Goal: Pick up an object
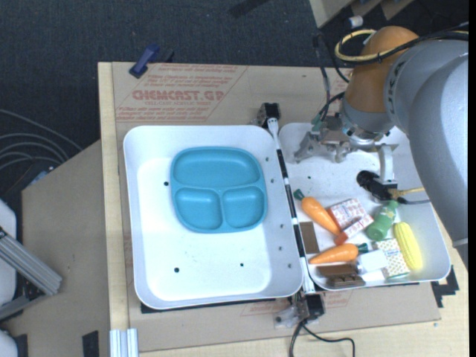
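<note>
Grey and orange, the arm [416, 73] reaches in from the right and hangs over the far end of the right bin [312, 136]; we place its tool [327, 143] above bare bin floor, and we cannot tell how it is set. We see the left bin [149, 274], smooth white plastic, holding a teal divided plate [218, 188] with three rounded wells. We find candidate objects clustered at the right bin's near end: two tapered orange carrots [321, 214], a ribbed yellow corn cob [408, 246], and small printed packets [349, 214]. Both bins rest on the desk [111, 125].
</note>
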{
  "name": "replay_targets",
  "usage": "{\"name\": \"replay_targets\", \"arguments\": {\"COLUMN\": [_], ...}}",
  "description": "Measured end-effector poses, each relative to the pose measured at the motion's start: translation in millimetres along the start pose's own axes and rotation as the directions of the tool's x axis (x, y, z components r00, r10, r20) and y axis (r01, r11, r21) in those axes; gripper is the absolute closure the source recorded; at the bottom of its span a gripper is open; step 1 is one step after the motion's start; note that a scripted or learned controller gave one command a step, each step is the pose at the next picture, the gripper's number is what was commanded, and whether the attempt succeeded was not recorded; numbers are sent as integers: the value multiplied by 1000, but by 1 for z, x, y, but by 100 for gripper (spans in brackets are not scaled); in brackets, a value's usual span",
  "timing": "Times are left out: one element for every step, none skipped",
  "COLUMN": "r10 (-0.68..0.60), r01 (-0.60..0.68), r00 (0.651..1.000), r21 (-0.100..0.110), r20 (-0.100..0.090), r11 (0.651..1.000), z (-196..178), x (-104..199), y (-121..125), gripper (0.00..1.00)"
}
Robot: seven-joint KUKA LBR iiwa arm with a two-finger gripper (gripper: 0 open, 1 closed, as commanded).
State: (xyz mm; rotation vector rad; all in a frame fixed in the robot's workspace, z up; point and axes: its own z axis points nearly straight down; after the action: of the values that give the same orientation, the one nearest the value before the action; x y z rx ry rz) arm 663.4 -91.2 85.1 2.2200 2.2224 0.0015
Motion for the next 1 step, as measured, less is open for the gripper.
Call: {"name": "replay_targets", "arguments": {"r10": [2], "r01": [-2], "r00": [1000], "r21": [4], "r20": [0], "r11": [1000], "z": [1], "x": [-10], "y": [-83], "gripper": [0]}}
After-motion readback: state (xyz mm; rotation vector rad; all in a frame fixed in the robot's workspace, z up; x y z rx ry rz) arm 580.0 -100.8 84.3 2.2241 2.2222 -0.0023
